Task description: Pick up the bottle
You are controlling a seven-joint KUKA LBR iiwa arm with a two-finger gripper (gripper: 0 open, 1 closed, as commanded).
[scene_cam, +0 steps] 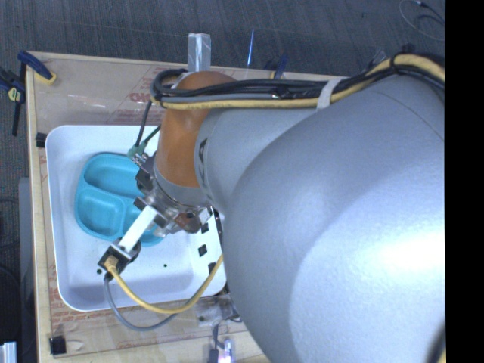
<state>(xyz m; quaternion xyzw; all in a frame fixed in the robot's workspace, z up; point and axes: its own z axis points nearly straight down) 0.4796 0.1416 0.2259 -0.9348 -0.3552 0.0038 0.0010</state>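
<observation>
one fixed camera sits above the bench (91, 74) and looks down at a slant onto the white bin (64, 203). the arm (340, 225) enters from the right and rises so near the lens that its grey body covers most of the right half, with dark floor along the top

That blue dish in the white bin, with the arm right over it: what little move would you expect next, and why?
Probably a small lift and pull back. The arm hangs low over the left bin, covering much of it, beside the blue dish. I cannot make out a bottle, so clearing the view seems wise before any grab.
</observation>
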